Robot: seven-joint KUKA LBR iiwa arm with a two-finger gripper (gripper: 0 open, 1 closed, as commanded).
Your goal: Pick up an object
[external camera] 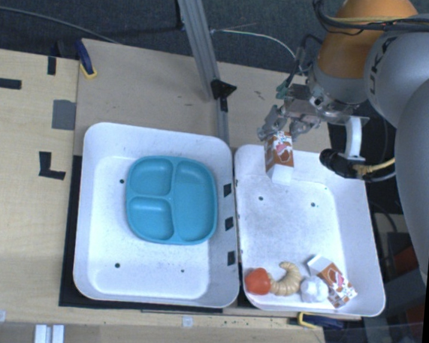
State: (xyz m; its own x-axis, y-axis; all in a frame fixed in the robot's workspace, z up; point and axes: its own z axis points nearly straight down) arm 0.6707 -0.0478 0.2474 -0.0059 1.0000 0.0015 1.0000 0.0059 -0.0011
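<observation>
The arm (392, 56) reaches in from the right, its orange band uppermost, and the gripper (285, 132) hangs over the far edge of the right bin (361, 219). Between its fingers (273, 127) sits a small carton (279, 155), brown and red with a white end, held upright with a slight tilt and raised above the bin's far left corner. The fingers are closed on the carton's top.

In the right bin's near edge lies a cluster of things close together: a red tomato (259, 281) at the left, a tan croissant (288, 280) touching it, a small white lump (311, 291) just beside the croissant, and a second carton (332, 281), red and white, lying on its side at the right. The rest of this bin's floor is bare and speckled.

The left bin (99, 193) holds a blue plate (172, 201) with three compartments, lying flat toward the far half of the bin. The two bins touch along their inner edges.

A grey metal pole (201, 37) slants across the bench (20, 148) behind the left bin. Black tape marks (49, 165) lie on the bench to the left
</observation>
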